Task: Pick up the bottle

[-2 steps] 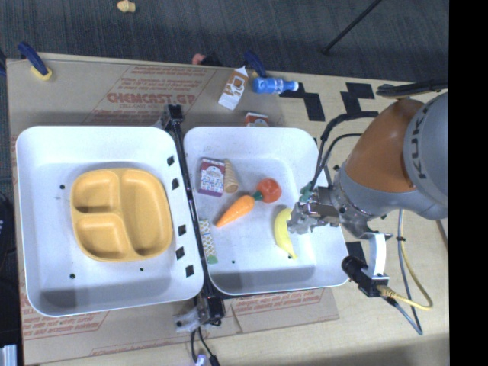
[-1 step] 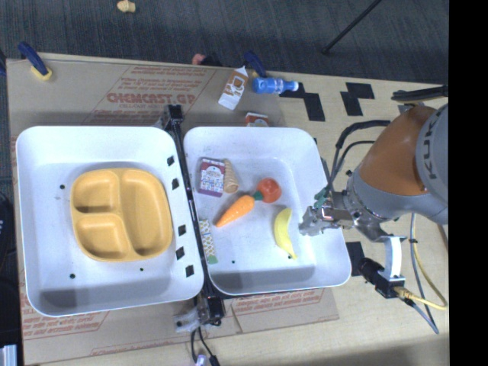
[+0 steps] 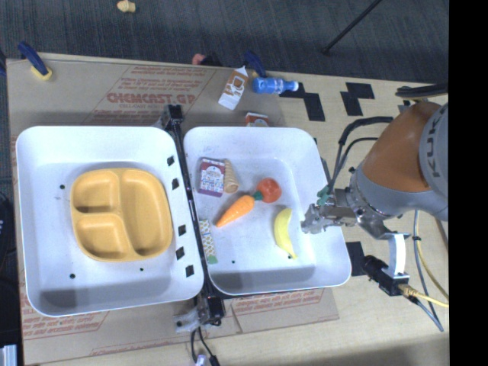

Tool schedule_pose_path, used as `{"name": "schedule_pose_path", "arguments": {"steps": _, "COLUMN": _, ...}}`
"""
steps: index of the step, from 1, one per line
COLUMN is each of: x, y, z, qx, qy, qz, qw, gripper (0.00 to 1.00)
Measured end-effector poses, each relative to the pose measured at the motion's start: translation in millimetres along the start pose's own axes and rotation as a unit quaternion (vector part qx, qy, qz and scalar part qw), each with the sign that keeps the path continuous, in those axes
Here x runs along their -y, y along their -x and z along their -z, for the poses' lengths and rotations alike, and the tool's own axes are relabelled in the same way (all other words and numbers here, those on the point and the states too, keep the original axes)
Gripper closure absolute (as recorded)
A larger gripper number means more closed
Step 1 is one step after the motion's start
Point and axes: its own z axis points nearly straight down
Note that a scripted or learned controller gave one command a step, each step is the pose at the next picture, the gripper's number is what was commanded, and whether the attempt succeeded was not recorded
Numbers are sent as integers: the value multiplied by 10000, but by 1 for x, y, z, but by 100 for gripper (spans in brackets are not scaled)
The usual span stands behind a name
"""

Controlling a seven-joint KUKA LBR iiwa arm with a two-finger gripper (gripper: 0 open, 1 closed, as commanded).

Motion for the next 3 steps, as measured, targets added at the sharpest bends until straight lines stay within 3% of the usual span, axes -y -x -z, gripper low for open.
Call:
{"name": "schedule_pose_path", "arguments": {"steps": 1, "x": 1, "y": -10, "z": 11, "qx": 4, "qy": 18, "qz": -2148, "qw": 9767, "gripper": 100}}
{"name": "schedule_pose_path", "arguments": {"steps": 2, "x": 4, "y": -38, "z": 1, "qx": -9, "qy": 0, "qz": -3582, "qw": 9337, "gripper": 100}}
{"name": "schedule_pose_path", "arguments": {"steps": 3, "x": 7, "y": -69, "z": -3, "qx": -9, "qy": 8, "qz": -5095, "qw": 8605, "gripper": 100}}
